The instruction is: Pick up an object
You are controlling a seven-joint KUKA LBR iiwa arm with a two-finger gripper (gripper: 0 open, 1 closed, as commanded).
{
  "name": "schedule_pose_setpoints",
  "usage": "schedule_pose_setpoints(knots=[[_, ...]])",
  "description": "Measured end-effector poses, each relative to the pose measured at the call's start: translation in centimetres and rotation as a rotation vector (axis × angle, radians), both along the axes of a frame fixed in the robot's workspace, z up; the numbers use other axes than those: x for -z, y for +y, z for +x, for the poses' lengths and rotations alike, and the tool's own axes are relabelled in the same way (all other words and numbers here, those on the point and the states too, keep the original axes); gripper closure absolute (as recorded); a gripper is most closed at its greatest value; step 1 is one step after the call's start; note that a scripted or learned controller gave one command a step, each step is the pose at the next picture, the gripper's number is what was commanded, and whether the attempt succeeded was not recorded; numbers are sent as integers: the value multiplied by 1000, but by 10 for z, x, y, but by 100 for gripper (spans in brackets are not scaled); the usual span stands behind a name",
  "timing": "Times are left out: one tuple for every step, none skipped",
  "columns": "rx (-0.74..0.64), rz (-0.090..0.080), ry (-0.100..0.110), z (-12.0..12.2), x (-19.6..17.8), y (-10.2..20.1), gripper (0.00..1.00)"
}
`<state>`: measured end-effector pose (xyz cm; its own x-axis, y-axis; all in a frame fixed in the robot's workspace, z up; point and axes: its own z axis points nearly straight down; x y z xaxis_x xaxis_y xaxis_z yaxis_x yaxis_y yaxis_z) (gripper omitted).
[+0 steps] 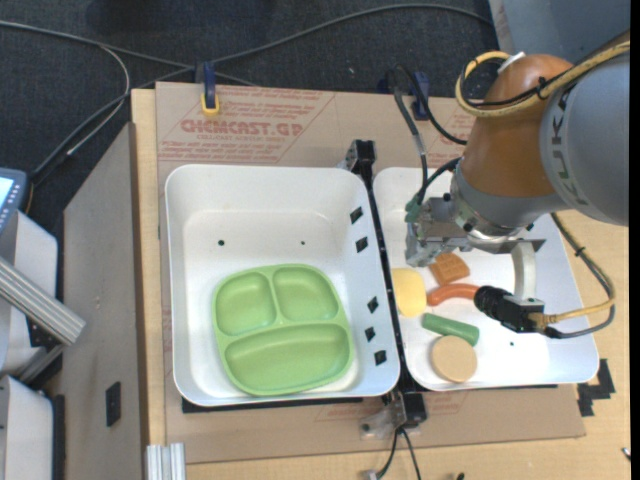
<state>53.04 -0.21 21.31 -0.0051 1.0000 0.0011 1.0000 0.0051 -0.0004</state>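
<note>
Bright, even overhead light; soft shadows, slightly soft focus.

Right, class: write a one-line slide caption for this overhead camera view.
KUKA arm lowers its tool over toy food in the right bin; a green divided plate sits in the left bin.

The big grey and orange arm (pixel 530 138) reaches down into the right bin (pixel 570 368). Its pincer (pixel 437 243) sits just above an orange toy (pixel 449 268). Close by lie a yellow piece (pixel 408 291), a green stick (pixel 449 327) and a tan round (pixel 454 359). A green plate (pixel 283 328) lies in the left bin (pixel 200 208).
</note>
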Motion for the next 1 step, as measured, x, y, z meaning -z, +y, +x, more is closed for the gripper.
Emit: schedule_pose_setpoints(knots=[[-1,1,-1,-7,-8,52,100]])
